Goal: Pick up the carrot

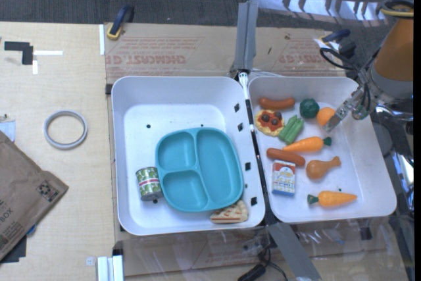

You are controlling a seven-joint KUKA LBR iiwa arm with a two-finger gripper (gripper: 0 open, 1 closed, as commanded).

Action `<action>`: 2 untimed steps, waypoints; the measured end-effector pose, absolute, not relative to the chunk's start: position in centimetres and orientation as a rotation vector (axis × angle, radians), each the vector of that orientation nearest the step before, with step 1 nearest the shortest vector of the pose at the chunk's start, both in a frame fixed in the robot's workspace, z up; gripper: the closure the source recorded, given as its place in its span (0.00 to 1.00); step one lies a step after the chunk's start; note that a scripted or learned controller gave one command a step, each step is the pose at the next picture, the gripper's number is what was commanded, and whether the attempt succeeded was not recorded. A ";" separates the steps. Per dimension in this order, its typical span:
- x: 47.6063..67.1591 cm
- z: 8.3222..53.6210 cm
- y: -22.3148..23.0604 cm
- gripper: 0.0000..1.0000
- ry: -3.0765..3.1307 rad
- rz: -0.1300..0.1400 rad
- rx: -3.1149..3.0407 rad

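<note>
Two toy carrots lie in the right bin (368, 161). One carrot (306, 144) rests slanted at the bin's middle, its green top pointing right. A second carrot (335, 198) lies near the front right corner. My gripper (338, 118) hangs over the bin's upper right part, next to a small orange fruit (325, 116), up and to the right of the middle carrot. Nothing shows between its fingers.
The right bin also holds a sausage (277, 102), a pizza slice (269, 122), green vegetables (308, 108), another sausage (285, 156), a chicken leg (321, 167) and a small carton (284, 178). The left bin (131, 102) holds a teal divided plate (198, 168), a can (148, 182) and a sandwich (229, 212).
</note>
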State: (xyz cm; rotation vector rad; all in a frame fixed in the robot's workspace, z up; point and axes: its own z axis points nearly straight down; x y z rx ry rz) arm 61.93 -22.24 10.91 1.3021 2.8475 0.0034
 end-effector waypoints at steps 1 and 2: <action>63.0 9.5 -12.0 1.00 2.596 -0.002 1.754; 63.6 19.2 -6.8 1.00 2.323 -0.003 2.115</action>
